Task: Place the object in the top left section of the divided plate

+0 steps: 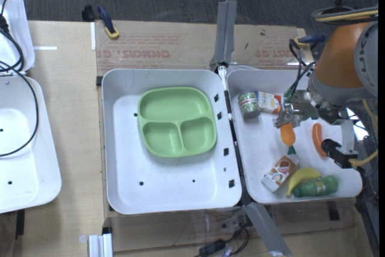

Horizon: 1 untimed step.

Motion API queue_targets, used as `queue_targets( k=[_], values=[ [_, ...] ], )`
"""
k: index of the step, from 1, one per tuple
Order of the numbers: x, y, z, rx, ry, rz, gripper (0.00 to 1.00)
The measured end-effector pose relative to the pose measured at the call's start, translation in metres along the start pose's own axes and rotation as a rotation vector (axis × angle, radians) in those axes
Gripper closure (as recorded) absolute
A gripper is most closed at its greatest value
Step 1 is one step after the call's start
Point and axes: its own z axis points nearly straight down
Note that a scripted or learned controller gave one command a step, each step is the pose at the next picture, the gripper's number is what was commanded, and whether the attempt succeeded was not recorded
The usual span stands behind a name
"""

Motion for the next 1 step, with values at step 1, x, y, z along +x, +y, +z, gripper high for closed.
queue_targets(
  k=[1],
  values=[
    [0.0641, -0.0214, -0.034, 0.0, 0.001, -0.002, 1.0]
  ],
)
